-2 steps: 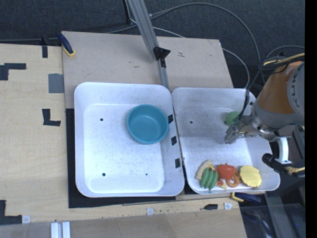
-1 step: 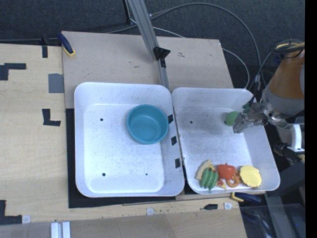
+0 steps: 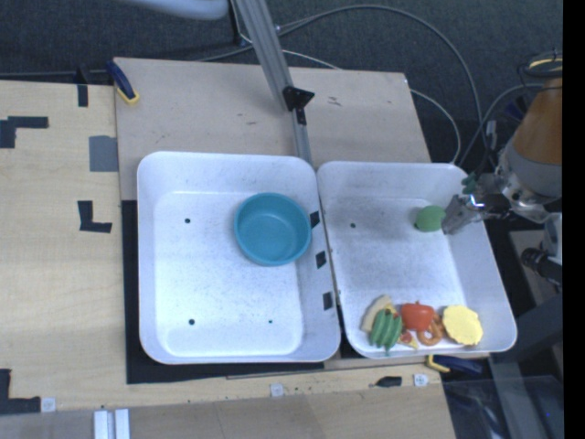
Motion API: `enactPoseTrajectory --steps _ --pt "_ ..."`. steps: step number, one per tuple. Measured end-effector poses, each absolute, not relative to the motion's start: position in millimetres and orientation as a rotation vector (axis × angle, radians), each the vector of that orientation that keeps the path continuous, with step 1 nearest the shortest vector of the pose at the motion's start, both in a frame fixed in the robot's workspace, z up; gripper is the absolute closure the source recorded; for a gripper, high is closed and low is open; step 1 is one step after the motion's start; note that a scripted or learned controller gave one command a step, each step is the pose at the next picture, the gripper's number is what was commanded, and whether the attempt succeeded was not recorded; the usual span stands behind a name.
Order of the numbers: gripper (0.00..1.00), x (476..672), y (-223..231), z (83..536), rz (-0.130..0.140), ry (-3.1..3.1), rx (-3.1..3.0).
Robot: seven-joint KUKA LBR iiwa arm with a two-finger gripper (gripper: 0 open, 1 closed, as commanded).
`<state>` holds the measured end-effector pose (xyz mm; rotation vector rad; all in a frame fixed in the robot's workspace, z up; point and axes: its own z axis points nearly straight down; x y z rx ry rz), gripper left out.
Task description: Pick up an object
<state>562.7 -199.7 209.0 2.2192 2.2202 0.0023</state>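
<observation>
Just left of the end effector [image 3: 454, 216], whose grip state I cannot tell, lies the green ball [image 3: 428, 219]

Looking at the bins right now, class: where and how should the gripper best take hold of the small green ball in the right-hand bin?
Probably across the middle of the green ball, coming straight down from above. It looks round, so any pair of opposite sides should serve, and it lies alone on the right bin floor, away from the toys in the near corner. The gripper sits just to its right, near the bin's wall, leaving little room for a sideways approach.
</observation>
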Motion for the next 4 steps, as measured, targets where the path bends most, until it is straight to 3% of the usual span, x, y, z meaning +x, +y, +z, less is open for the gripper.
enactPoseTrajectory --steps 1,2,4 --pt "1.00 563.4 -199.7 250.4 0.003 2.220 2.219" --pt "1.00 546.9 -150.8 243.8 0.000 2.226 2.219" --pt "1.00 541.2 -41.5 232.6 0.001 2.229 2.216"
